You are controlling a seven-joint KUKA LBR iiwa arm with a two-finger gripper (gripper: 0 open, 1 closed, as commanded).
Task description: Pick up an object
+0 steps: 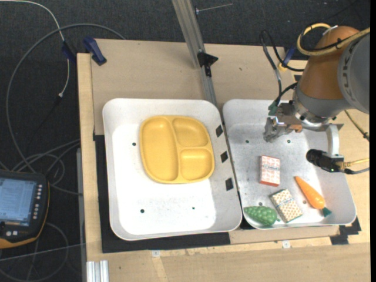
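My gripper [274,129] hangs over the upper part of the right bin [247,122], pointing down above bare bin floor. Below it, toward the bin's near side, lie a small red-and-white patterned box [270,170], an orange carrot [310,193], a tan checked box [286,205] and a green leafy toy [261,215]. The red-and-white box is the closest of these, a short way below the gripper. Nothing shows between the fingers.
The left bin [120,175] holds a yellow three-compartment plate [176,148]. A metal post [191,28] rises at the back between the bins. Black clips line the seam between the bins. A teach pendant [20,207] sits off the bench at the left.
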